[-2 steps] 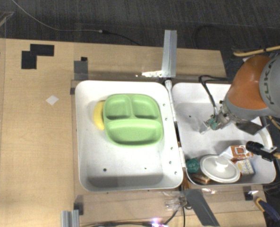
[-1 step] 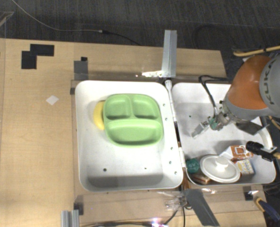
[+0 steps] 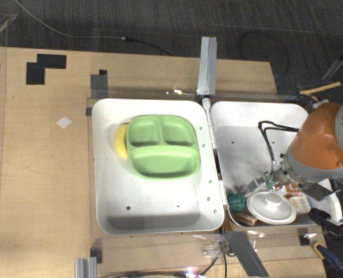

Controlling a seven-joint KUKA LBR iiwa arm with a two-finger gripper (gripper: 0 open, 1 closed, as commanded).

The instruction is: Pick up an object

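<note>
the arm's orange band (image 3: 323, 136), a smooth rounded dome with the grey wrist under it, rises closest to the lens at the right, above the right bin (image 3: 243, 132). the gripper (image 3: 277, 177) hangs below it among wires and small metal parts near the bin's front; whether it is spread or pressed together cannot be told, and nothing can be seen pinched in it.

just beneath it, in the front of the right bin, lies one white bowl (image 3: 271, 207), round, glossy, with a raised ring in its middle. left of the bowl sits one small teal object (image 3: 236, 201), rounded, and in front of that one brown piece (image 3: 246, 218), its shape unclear. right of the bowl lies one small orange and white packet (image 3: 300, 202).

the two bins are shallow, white, smooth, with rounded corners. in the left bin (image 3: 154, 213) rests one green divided plate (image 3: 162, 145), matte plastic, rounded rectangle, three compartments. one yellow object (image 3: 120, 141) peeks out from under its left edge, curved, mostly hidden.

the bench (image 3: 38, 172) is pale brown board.
</note>
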